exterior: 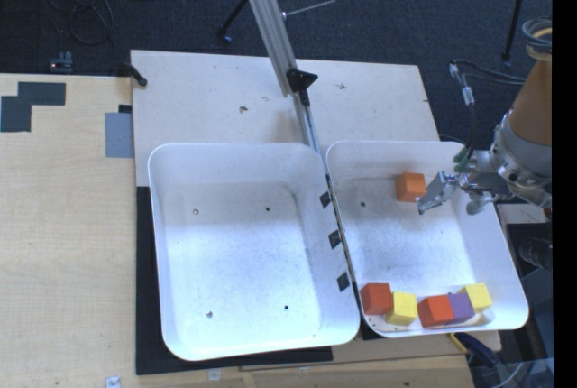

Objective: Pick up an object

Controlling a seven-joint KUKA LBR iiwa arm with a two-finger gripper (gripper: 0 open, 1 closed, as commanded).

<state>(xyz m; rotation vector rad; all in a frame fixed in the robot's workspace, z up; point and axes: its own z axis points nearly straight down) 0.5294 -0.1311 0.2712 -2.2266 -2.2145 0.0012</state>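
Observation:
An orange cube [410, 187] lies alone in the upper part of the right bin [424, 246]. My gripper [453, 200] hovers just right of that cube, over the bin's right side. It is open, and nothing sits between its fingers. Its left finger [432, 198] is close beside the cube's right face. Along the bin's near edge lies a row of blocks: a red one [376, 297], a yellow one [402, 308], an orange-red one [435, 309], a purple one [461, 305] and another yellow one [479, 295].
The left bin [180, 197] stands beside the right one, with black clips [334, 238] along the shared wall. A slanted aluminium post [270, 21] rises behind the bins. Cables trail over the dark floor at the back.

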